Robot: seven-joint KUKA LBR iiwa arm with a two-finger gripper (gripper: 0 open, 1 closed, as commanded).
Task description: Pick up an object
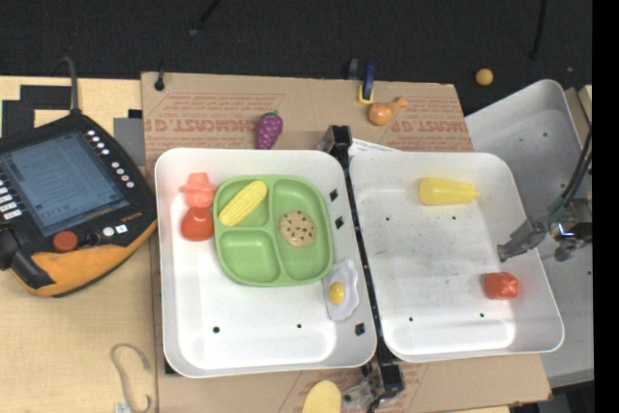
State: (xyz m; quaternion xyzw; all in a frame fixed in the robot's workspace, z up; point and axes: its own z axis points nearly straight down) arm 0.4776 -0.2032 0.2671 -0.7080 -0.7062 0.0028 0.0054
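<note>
The right bin (455, 329) holds a yellow toy (447, 192) near its far side and a small red toy (501, 285) near its right wall. My gripper (524, 242) reaches in over the right rim, just above and to the right of the red toy, and nothing shows in it. In the left bin (251, 348) sits a green divided plate (253, 261) with a corn cob (241, 201) and a cookie (297, 228) on it. A red and pink toy (197, 207) stands left of the plate. A fried egg toy (338, 290) lies by the bin's right wall.
A purple grape bunch (269, 129) and an orange toy (385, 110) lie on the cardboard behind the bins. A teach pendant (68, 198) rests on the bench at left. A yellow toy (322, 397) sits at the front edge, and a grey metal sheet (527, 126) lies at right.
</note>
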